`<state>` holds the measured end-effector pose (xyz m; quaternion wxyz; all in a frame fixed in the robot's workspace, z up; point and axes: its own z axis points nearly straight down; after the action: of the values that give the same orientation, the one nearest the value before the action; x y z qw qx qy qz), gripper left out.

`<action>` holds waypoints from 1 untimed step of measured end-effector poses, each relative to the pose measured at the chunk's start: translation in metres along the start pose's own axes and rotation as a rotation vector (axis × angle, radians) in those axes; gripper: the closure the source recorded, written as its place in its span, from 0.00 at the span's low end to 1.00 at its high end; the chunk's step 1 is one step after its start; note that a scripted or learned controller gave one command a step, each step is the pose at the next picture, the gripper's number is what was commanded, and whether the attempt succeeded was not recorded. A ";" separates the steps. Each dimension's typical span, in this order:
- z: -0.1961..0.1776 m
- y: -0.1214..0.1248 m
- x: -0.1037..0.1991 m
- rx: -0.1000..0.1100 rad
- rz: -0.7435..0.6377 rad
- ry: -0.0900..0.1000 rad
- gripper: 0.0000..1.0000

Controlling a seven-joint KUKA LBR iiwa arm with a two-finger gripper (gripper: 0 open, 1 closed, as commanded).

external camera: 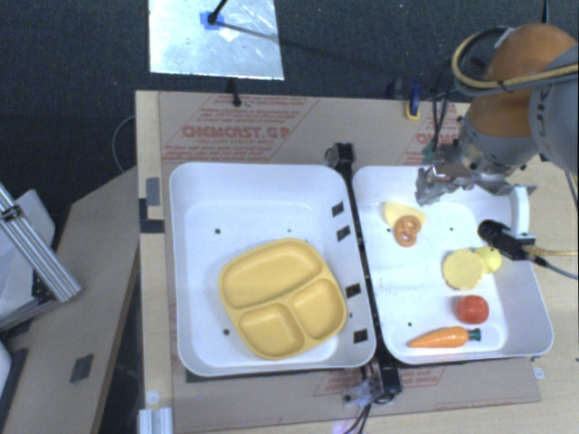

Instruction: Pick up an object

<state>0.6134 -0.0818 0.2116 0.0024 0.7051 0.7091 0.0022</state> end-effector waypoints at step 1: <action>-0.049 0.010 -0.004 0.001 0.000 -0.001 1.00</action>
<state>0.6234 -0.0857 0.2609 0.0023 0.7051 0.7091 0.0017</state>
